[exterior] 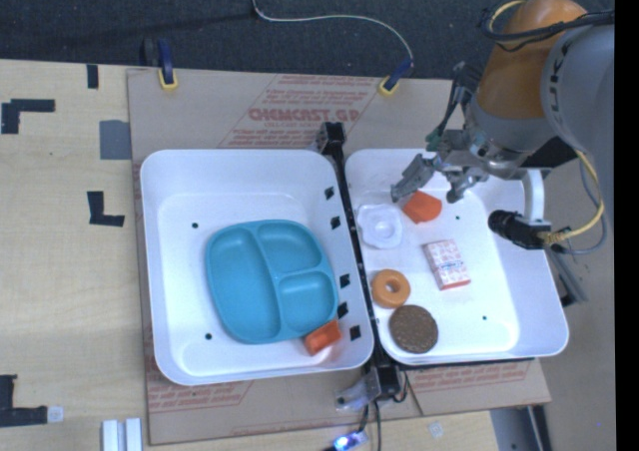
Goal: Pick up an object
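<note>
brown disc (412,328) right bin front | end effector (435,184) fingers apart above orange block (423,207)

Two bins sat side by side on a board (300,115) laid over the bench (60,239), their inner walls touching along a clipped seam. The left bin (170,180) held a divided plate (270,279) near its middle, and a small block (321,338) lay just beside the plate's near right corner. In the right bin (529,319), a small cup (379,226) lay close to the seam. To its right lay a wedge-shaped piece (423,207), directly under the gripper (436,183). A small box (446,264) lay nearer the camera, right of a ring-shaped piece (390,288). A round flat disc (412,328) lay nearest, just beside the ring. A cable (329,20) ran behind the board.
</note>
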Tool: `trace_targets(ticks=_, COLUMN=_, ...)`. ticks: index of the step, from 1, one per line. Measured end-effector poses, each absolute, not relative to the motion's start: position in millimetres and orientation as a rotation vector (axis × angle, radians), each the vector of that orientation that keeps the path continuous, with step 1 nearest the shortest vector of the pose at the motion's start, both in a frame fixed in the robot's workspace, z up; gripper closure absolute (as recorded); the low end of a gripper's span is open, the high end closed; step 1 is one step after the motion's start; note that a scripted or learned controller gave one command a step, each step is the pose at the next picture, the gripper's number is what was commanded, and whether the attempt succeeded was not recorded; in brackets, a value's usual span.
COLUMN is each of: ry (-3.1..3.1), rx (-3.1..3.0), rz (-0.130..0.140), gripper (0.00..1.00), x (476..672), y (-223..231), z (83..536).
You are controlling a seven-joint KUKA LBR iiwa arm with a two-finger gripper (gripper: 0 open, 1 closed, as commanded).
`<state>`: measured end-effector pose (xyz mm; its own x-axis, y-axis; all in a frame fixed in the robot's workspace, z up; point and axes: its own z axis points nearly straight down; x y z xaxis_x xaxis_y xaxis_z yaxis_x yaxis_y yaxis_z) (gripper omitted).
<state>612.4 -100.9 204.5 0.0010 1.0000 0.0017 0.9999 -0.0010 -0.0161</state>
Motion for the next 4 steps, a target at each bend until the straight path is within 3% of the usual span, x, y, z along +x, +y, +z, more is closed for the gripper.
trace_targets(ticks=1, ry=-2.222, rx=-2.218, rz=0.002, gripper=0.0, x=615.2, y=-100.6, z=213.3)
trace_targets(ticks=3, ry=-2.221, rx=-2.217, rz=0.007, gripper=0.0, x=616.3, y=-102.0, z=105.8)
trace_targets(ticks=4, ry=-2.223, rx=-2.219, rz=0.004, gripper=0.0, x=616.1, y=-101.6, z=83.6)
